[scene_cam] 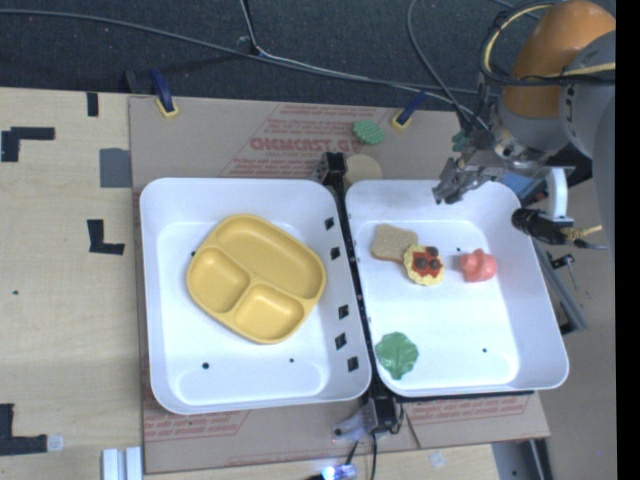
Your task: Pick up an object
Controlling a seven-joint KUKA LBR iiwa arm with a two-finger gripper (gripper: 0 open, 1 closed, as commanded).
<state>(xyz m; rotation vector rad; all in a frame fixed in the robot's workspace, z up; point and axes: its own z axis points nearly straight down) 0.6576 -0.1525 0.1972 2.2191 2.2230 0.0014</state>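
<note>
The right bin (500, 363) holds a tan toast slice (391, 241), a small yellow tart with red topping (424, 264), a pink-red toy food piece (478, 265) and a green leafy piece (397, 353). My gripper (452, 187) hangs over the bin's far rim, above and to the right of the toast, apart from every item. Its dark fingers point down to the left with nothing visible between them.
The left bin (175, 363) holds a yellow divided plate (256, 277). A small green piece (368, 130) lies on the cardboard behind the bins. Cables run across the dark floor at the back. The arm's orange band (560, 43) stands at the upper right.
</note>
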